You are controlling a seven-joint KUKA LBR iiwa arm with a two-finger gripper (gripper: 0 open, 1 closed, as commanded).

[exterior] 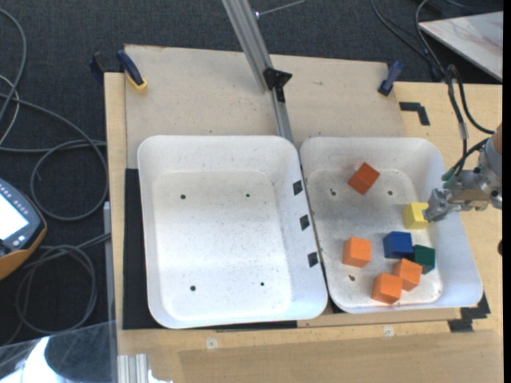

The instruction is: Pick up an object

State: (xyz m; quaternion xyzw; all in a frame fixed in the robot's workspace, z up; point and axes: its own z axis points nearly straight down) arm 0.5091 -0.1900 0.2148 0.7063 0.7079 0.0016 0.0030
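1. The yellow block (414,215) sits near the right wall of the right bin (375,152), and it looks like the likeliest target, because the gripper (437,207) is right beside it, at its right edge.
2. Whether the pincer is open or closed, I cannot tell; the block is not visibly held.
3. Just below the yellow block lie a blue block (398,244) and a green block (424,257), close together, with two orange blocks (397,281) touching each other beneath them.
4. Further out, another orange cube (357,252) sits alone mid-bin, and a tilted orange one (363,178) rests near the top.
5. The left bin (152,158) lies alongside.
6. Risks, as I judge them: the block is close to the bin wall, so the gripper may strike the rim or nudge the block away instead of straddling it; a sideways shove could also drive it into the blue block and jam the pick.
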